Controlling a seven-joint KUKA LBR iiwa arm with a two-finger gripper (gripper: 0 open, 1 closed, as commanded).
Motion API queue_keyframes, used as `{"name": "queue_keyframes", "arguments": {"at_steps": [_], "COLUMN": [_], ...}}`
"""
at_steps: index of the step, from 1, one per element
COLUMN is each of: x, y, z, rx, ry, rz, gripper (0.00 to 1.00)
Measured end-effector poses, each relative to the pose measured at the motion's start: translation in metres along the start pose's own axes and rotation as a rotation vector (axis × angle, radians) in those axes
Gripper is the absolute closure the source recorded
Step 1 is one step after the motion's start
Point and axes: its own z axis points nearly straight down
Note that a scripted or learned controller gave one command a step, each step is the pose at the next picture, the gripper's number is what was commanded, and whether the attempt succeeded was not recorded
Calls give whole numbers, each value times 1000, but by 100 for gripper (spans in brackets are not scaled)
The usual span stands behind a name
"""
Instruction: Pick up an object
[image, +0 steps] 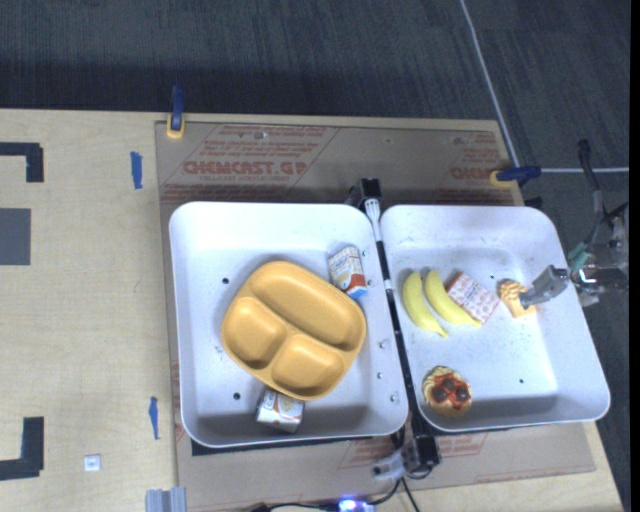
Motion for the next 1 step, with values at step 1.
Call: {"name": "queue_keyframes", "arguments": {"at_steps": [1], "x": [39], "y": [-21], "z": [135], "rx": [-1], "ry": [1], "rz": [0], "gripper": [0]}}
